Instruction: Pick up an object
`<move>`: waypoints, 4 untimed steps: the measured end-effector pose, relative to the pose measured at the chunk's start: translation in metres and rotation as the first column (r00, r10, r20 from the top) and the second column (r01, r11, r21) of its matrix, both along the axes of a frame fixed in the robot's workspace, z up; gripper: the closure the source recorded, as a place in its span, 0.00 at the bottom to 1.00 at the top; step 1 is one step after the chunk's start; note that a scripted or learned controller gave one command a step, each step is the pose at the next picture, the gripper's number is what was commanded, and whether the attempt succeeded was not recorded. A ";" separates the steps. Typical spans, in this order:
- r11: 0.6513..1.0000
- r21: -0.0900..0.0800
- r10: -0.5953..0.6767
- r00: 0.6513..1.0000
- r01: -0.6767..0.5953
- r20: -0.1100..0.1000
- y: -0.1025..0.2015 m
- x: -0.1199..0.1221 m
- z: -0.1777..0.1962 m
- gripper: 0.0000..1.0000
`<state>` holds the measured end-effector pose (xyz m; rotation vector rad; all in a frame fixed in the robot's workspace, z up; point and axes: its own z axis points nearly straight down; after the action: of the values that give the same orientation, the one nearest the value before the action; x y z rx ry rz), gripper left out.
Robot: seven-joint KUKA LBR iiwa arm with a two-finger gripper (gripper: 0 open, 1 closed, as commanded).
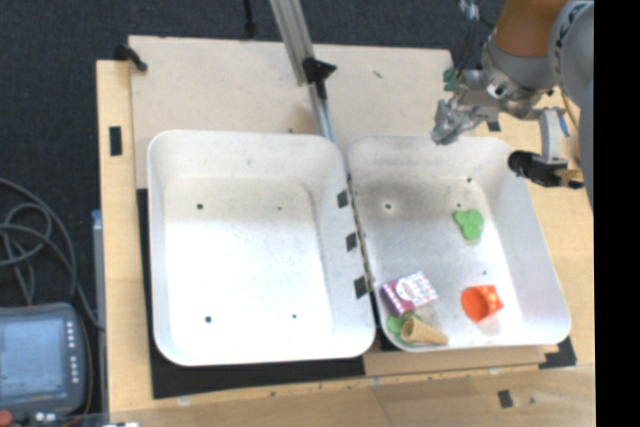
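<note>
Hovering gripper (447, 130) over right bin's (520, 215) far rim, w/ nothing between fingers.

The gripper (446, 129) is grey metal, on a grey arm (560, 25) with an orange band. Just below it, the right bin (520, 215) is white with a dark grey smudge over its floor. Further below lie a green piece (468, 223), an orange-red piece (481, 302), a purple-and-white carton (409, 292) and a tan cone (425, 332) with a green tip. Left of the gripper, the other bin (250, 245) is white, faintly speckled. The bench (220, 80) is pale beige.
</note>
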<state>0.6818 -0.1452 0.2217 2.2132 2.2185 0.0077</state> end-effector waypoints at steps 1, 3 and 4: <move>1.000 0.001 0.000 1.000 0.000 -0.001 0.006 -0.006 0.054 1.00; 1.000 0.003 0.004 1.000 -0.004 -0.009 0.107 -0.023 0.043 1.00; 1.000 0.003 0.005 1.000 -0.005 -0.007 0.163 -0.017 0.047 1.00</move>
<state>0.6648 0.0179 0.2686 2.2128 2.2284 0.0031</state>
